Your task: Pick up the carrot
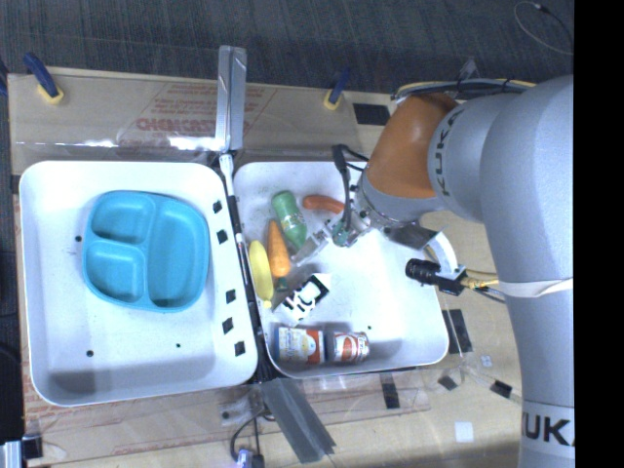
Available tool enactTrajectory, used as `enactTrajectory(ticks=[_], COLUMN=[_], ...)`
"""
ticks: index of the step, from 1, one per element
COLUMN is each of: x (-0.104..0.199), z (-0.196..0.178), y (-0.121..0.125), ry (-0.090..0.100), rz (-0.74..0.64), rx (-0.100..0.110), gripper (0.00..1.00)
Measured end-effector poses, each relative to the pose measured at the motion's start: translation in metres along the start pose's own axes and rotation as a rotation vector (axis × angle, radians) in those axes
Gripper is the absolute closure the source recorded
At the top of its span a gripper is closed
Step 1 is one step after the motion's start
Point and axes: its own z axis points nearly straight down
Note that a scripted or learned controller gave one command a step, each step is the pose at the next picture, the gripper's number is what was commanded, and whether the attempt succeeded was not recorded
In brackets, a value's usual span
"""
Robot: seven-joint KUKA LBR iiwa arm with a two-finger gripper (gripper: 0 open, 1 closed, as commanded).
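Observation:
The carrot (279, 251) is a short orange stick lying lengthwise in the left part of the right bin (409, 330). It rests between a yellow banana (259, 269) and the gripper. My gripper (314, 244) hangs low over the bin just right of the carrot, close to its upper half, and points left toward it. Nothing is visibly held. The grey arm with its orange band (409, 154) covers the bin's upper right corner.
A green bottle (288, 214) and a reddish sausage (323, 203) lie just behind the gripper. A black-and-white packet (307, 295) and a labelled can (322, 345) sit nearer the front wall. The left bin (49, 291) holds a blue divided tray (146, 250).

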Motion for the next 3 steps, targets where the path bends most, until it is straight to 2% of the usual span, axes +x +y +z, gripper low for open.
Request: enactTrajectory(ticks=[1,2,3], x=[-0.041,-0.041,-0.041], z=[-0.001,-0.012,-0.023], y=[0.008,0.009,0.01], ry=[-0.003,-0.004,-0.005], rz=[0.087,0.082,0.077], rx=[-0.002,-0.003,-0.004], gripper=[0.0,1.0,1.0])
